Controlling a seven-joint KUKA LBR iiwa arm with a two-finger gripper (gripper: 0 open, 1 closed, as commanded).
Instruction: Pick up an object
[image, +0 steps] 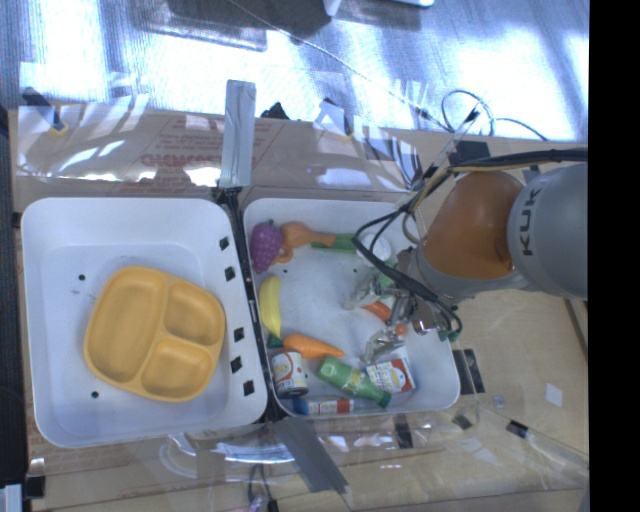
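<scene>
A yellow divided tray (153, 331) lies in the left bin (50, 250). The right bin (330, 212) holds purple grapes (265, 244), a banana (270, 305), a carrot (312, 347) and a green bottle (352, 381) — the gripper (385, 322) sits low among them, its grip impossible to judge.

I see smooth white plastic bins (130, 215), a matt yellow plastic divided tray (152, 332), a glossy banana (271, 306), and what looks like brown cardboard (150, 150) behind them.
</scene>
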